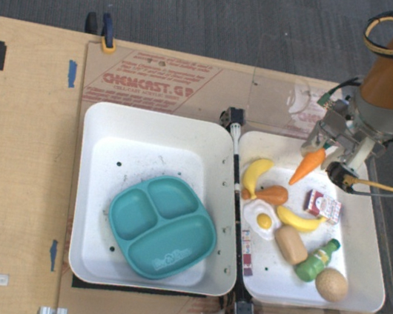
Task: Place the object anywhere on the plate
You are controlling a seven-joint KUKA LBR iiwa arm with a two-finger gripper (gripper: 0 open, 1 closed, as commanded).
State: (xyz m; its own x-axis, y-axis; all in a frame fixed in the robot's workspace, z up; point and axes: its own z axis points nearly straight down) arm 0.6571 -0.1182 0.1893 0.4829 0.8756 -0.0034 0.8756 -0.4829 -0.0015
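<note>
The carrot (pixel 308 165) hangs tilted above the right bin (pixel 369 288), thick end up at about one o'clock and its tip pointing down toward seven. The pincer (pixel 328 144) is clenched on that thick end — the orange top sits between the fingers, and the rest of the carrot dangles free over the bin's upper half.

It looks like a hollow plastic toy: light, stiff and smooth, so probably a little slippery, and not something that would break if dropped. The taper is the snag — a grip on the narrowing part could squeeze it out, so the broad shoulder, where it is taken now, seems the best place to hold. Held at one end, it may swing on a quick move.

Below it, around the bin's middle, lie two bananas (pixel 256 175) (pixel 298 220), a fried egg (pixel 261 220), a small red-and-white box (pixel 321 205), a potato (pixel 291 245), a green bottle (pixel 316 261) and a brown egg (pixel 331 284) down at five o'clock.

The teal plate (pixel 163 227), split into compartments, rests in the left bin (pixel 108 144), toward its five o'clock side — well apart from the carrot, off at about eight o'clock from it. Both bins sit on the bench (pixel 15 158).
</note>
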